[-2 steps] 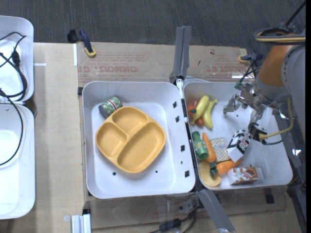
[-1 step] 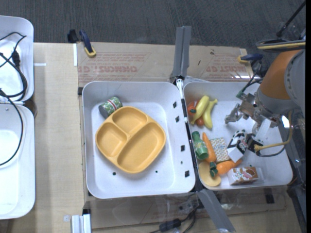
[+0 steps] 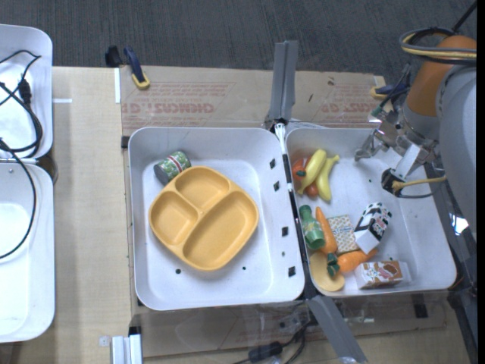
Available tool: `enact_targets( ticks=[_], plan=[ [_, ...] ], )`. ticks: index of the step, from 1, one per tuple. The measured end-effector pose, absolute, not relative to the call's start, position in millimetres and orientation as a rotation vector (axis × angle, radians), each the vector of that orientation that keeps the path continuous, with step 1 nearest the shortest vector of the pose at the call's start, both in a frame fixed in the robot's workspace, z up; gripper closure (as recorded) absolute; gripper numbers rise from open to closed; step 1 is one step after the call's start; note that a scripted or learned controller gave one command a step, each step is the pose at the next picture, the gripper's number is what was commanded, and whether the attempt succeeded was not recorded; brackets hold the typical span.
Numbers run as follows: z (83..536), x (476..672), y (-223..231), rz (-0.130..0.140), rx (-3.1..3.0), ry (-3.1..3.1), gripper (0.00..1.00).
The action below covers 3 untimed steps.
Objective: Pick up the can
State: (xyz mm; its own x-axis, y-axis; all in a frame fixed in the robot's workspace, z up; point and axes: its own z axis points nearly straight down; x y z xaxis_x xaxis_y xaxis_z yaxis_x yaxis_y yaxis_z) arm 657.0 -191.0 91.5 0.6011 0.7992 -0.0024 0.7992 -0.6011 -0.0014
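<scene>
- End effector [image 3: 377, 147] hangs over the back of the right bin [image 3: 432, 237], near the rim. Can't tell how it's set, it's too small and cluttered there.
- The can [image 3: 171, 165] is way off in the left bin [image 3: 144, 226], lying on its side at the back-left, touching or just about touching the yellow plate [image 3: 203, 217].
- Looks like a small tin with a green label, so I'd guess rigid, light-ish, smooth metal and slippery. On its side it'll probably roll if nudged.
- I'd grab across the round body mid-length, coming in from the side away from the plate, since that rim crowds one side.
</scene>
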Motion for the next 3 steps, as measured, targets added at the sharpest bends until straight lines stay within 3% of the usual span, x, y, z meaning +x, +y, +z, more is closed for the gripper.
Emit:
enact_targets(
  ticks=[1, 2, 3],
  plan=[
    [100.4, 657.1, -190.4, 0.008, -2.808, -1.409, 1.00],
    [91.3, 651.8, -132.7, 0.004, -2.698, -1.607, 1.00],
    [91.1, 651.3, -133.1, 0.006, -2.698, -1.607, 0.00]
  ],
)
